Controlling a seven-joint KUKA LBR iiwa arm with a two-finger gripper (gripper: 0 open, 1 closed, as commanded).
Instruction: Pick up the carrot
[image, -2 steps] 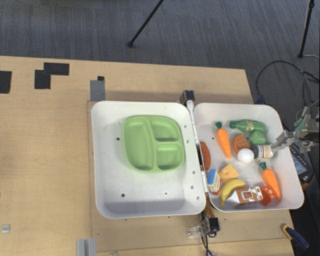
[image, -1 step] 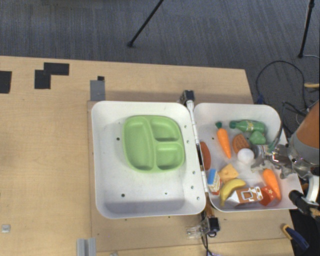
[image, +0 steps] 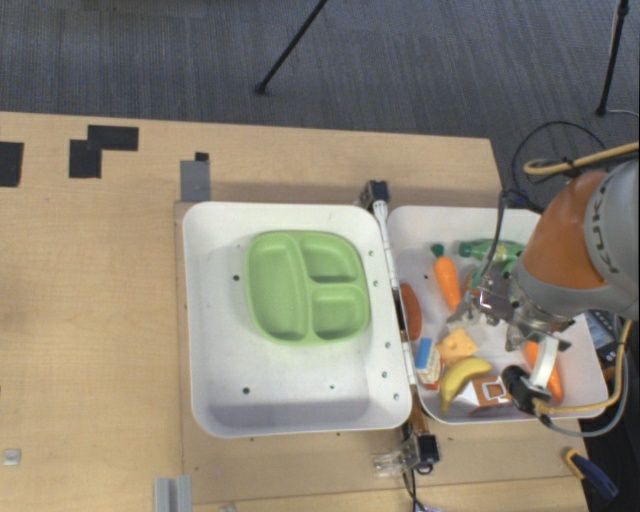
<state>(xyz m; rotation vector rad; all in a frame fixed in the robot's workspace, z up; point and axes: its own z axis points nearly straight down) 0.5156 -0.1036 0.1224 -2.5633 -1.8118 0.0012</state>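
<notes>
Right bin: carrot lies at about 10 o'clock from bin centre, on the floor, green top toward 12, tip toward 6, slightly slanted. Nothing on top of it, apart from the bin wall.

Gripper sits low over the middle of the right bin, just at 3 o'clock from the carrot, near it; contact not clear. Claw width: cannot tell, the wrist and arm cover it from this angle. Carrot is not seen held.

Other items in the right bin:
- green leafy thing at 12 o'clock, partly under the arm
- red piece at 9 o'clock against the left wall
- blue piece at 8 o'clock
- yellow-orange lump, just above the banana at 7 o'clock
- small brown-and-white box at 6 o'clock, beside the banana
- orange-and-white piece at 4 o'clock, possibly another toy vegetable, too hidden to name

Left bin: green divided plate, centred, slightly toward 12 o'clock.
</notes>
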